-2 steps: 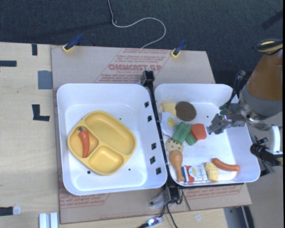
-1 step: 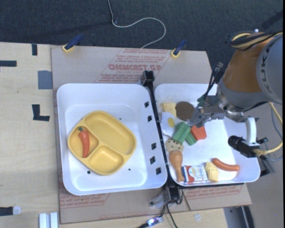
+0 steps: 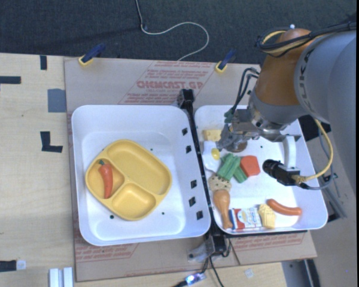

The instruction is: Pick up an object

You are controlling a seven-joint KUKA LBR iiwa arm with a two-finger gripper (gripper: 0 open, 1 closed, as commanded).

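bins first, going left to right: the left bin point(image 3: 84, 121) holds a yellow divided plate point(image 3: 137, 175) with a red pepper point(image 3: 106, 177) lying in its left section, well apart from the arm.

over the divider, the right bin point(image 3: 314, 217) is where all the small toy food is piled. near the divider there's a drumstick point(image 3: 222, 201) pointing toward the front edge, a green ribbed piece point(image 3: 230, 166) above it, and an orange-red block point(image 3: 250, 167) touching the green one on its right. along the front edge sit a small carton point(image 3: 246, 217), a bit of corn point(image 3: 266, 214) and a hot dog sausage point(image 3: 283, 208).

the gripper point(image 3: 234, 137) hangs over the back part of the right bin, just above the green piece, so that looks like the likely pick. can't tell whether the jaws are spread or closed from this angle, and nothing is visibly between them.

my guess on handling: it's all light hard plastic, stiff, kind of slick. the green piece is ridged, so pinching across its narrow width should give better bite than the ends. main risk is nudging the orange block it's touching.
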